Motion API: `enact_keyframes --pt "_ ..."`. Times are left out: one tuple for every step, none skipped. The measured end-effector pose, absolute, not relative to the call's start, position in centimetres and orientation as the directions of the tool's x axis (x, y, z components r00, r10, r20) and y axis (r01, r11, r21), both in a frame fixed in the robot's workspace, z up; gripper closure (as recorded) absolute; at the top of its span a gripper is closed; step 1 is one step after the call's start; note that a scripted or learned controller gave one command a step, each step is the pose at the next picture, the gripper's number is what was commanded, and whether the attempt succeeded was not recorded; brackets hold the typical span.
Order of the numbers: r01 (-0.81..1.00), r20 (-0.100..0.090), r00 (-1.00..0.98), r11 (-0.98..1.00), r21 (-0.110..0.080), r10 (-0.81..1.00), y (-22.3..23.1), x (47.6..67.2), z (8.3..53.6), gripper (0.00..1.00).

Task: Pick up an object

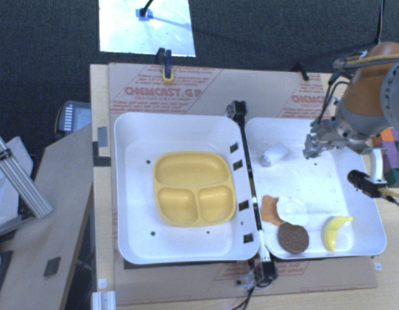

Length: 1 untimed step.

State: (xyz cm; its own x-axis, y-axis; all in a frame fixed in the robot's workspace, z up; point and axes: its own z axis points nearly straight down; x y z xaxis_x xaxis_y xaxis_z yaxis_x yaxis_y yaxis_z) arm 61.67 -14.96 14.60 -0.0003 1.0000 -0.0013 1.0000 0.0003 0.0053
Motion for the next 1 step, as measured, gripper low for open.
enact_keyframes --pt "1.000 -0.002 -0.005 0.005 0.007 1.000 -15.12 62.58 19.33 1.00"
